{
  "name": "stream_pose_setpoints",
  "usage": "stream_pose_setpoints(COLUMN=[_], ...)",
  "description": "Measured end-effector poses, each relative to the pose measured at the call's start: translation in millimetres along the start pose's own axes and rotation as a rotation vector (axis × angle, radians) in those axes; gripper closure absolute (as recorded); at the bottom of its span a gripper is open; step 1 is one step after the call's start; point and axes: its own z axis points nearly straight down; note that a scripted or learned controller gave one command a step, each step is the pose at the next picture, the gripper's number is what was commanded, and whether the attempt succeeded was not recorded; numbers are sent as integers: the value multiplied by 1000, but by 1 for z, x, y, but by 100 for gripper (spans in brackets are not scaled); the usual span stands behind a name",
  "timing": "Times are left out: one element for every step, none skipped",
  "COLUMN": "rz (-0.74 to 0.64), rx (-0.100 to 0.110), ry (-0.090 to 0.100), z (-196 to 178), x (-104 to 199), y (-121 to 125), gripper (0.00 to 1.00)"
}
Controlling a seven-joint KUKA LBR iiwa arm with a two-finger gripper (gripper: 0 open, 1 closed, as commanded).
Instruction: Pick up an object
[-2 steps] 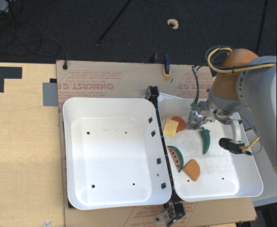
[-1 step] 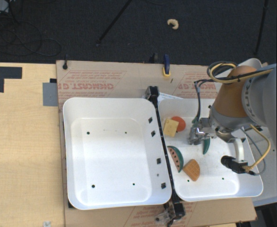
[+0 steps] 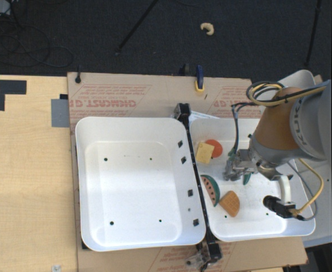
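The right bin (image 3: 251,228) holds a pale yellow block (image 3: 204,152) with an orange-red round piece (image 3: 214,147) just behind it, a watermelon slice (image 3: 211,189) along the bin's left wall, and a tan waffle-like wedge (image 3: 230,203). My gripper (image 3: 238,173) hangs low over the middle of this bin, right of the yellow block and above the wedge. Its dark fingers with green tips point down, and nothing shows between them. Whether they are open or shut is unclear from this angle.
The left bin (image 3: 89,152) sits beside the right one, split from it by a black divider (image 3: 191,174). Cables and a black connector (image 3: 279,207) trail from the wrist over the right bin's right side. Brown cardboard (image 3: 126,95) lies beneath both bins.
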Motion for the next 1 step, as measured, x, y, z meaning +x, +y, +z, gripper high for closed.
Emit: stream_pose_setpoints(rz=[-3], rx=[-4], ry=[-1], z=[0], x=[-5], y=[38], gripper=[100])
